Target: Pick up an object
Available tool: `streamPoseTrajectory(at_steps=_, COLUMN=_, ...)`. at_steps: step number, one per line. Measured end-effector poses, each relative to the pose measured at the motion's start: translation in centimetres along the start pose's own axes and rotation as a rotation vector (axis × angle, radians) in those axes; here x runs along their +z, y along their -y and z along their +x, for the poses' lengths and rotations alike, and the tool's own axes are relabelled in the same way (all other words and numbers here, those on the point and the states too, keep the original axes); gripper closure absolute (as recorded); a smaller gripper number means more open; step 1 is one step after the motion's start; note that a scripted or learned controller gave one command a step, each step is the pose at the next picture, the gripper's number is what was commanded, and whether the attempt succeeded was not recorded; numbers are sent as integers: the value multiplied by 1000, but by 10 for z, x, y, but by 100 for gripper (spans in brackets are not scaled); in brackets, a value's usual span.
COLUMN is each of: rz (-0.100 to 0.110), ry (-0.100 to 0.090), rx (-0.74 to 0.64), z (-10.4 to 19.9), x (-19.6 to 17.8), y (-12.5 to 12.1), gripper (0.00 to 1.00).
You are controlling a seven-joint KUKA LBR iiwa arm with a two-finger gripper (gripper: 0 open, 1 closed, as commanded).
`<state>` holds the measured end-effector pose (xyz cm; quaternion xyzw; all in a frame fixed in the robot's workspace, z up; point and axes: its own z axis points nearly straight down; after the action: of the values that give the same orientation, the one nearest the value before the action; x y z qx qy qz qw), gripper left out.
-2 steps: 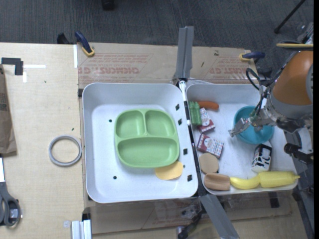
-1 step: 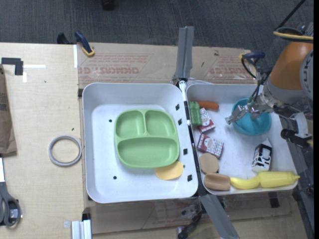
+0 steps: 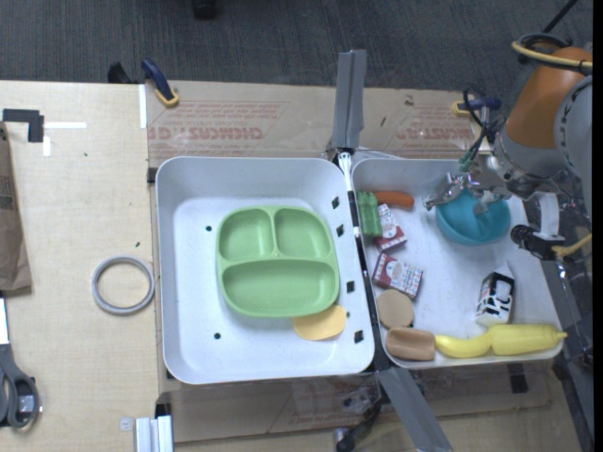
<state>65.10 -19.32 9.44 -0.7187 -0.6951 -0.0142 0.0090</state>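
Observation:
My gripper (image 3: 468,192) hangs at the back of the right bin (image 3: 429,281), right over the far rim of a blue bowl (image 3: 474,224). The wrist covers the bowl's back edge, so I cannot tell whether they touch. In the same bin lie an orange carrot (image 3: 396,198), a green packet (image 3: 366,212), two red-and-white cartons (image 3: 397,275), a black-and-white carton (image 3: 495,298), a yellow banana (image 3: 499,341), a brown bun (image 3: 409,344) and a tan disc (image 3: 396,307).
The left bin (image 3: 179,281) holds a green divided plate (image 3: 278,261) with a yellow slice (image 3: 319,325) at its near edge. A grey ring (image 3: 122,283) and scissors (image 3: 17,394) lie on the bench to the left. A metal divider (image 3: 350,102) stands between the bins.

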Motion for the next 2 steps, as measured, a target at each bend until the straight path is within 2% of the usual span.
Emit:
streamPoseTrajectory(at_steps=1, rz=-6, ry=30, rx=358, z=5, x=-1, y=20, gripper=0)
streamPoseTrajectory(at_steps=2, rz=3, ry=35, rx=-144, z=18, x=0, y=-9, gripper=0)
